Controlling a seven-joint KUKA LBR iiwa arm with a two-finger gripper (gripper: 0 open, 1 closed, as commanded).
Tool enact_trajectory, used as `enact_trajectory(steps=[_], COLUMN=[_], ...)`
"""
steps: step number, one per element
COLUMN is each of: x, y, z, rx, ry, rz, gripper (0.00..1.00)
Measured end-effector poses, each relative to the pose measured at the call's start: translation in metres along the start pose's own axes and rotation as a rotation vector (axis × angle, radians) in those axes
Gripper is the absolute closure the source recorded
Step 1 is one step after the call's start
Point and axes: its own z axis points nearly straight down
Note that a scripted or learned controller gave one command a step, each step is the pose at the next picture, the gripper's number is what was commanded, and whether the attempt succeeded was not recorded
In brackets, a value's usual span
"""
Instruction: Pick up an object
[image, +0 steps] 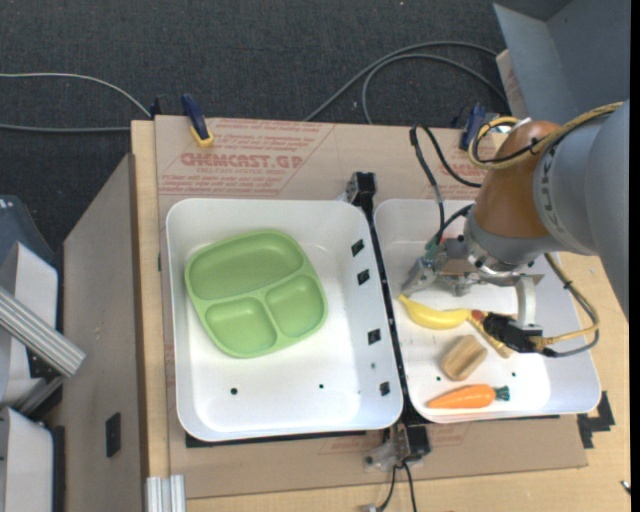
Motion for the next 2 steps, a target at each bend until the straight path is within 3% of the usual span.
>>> enact_trajectory(steps=[1,2], x=[-0.001,-0.005], y=[-0.002,-0.004], z=[-0.008,-0.068], rx=[0.006,-0.002], ry=[0.0,-0.002], rz=[0.002,0.002], gripper=[1.0,1.0])
